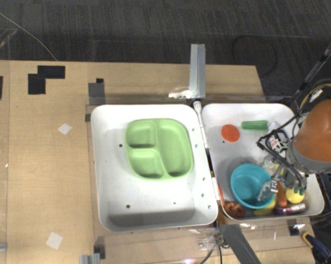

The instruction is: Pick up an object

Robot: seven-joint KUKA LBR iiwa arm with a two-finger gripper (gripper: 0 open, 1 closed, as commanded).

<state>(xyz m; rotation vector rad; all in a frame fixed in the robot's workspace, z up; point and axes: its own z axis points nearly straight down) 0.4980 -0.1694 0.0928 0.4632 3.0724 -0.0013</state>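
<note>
Camera view: arm reaching in from the right, tool (276,185) hanging low over the right bin (215,154), at the rim of the teal bowl (250,184). Can't tell how the tool is set — wrist and cables are hiding it. Likely targets are sitting crowded in the near corner: teal bowl, yellow toy (294,194), brown item (233,208). Orange disc (230,133) and green stick (254,125) are lying apart, farther back. Left bin (107,158) is holding a green divided tray (157,148), probably just parked there.
</note>
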